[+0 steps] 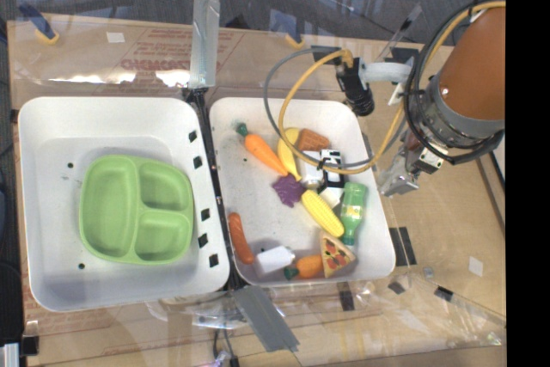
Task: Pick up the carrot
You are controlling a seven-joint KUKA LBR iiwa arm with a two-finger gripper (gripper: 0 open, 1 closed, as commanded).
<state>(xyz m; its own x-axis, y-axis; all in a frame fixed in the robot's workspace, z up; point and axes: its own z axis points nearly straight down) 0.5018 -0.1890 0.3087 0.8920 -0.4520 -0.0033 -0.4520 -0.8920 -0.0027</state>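
The carrot (260,150) is orange with a green top and lies slanted in the back left part of the right bin (225,176), its green end toward the bin's back left corner. My gripper (401,180) hangs off the grey and orange arm, just outside the right bin's right wall over the bench. It is well to the right of the carrot, with nothing seen in it.
Around the carrot lie a yellow banana (288,155), purple grapes (288,190), corn (321,213), a green bottle (352,211), a pizza slice (337,255), a sausage (240,238) and a short orange piece (308,266). Yellow and grey cables (284,94) loop over the bin. The left bin (43,271) holds a green divided plate (136,208).
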